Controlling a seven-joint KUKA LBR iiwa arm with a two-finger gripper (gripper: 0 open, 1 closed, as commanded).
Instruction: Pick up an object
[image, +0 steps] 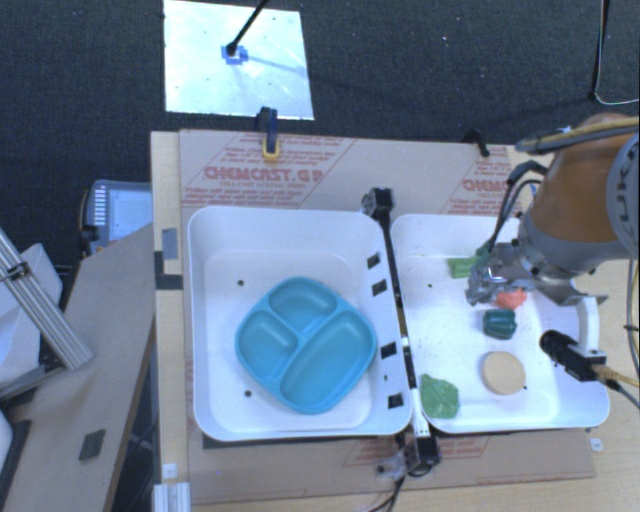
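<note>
My gripper hangs over the upper middle of the right bin, with the grey and orange arm behind it on the right. Just right of the gripper lies a small red-orange object, partly under the wrist. Below that sits a dark green object. A light green piece lies just left of the gripper and above it. Nearer the front are a tan round disc and a leafy green object in the bin's front left corner.
The left bin holds a blue divided plate. A black divider with clips runs between the bins. A black fitting on a white bracket juts in at the right bin's right side.
</note>
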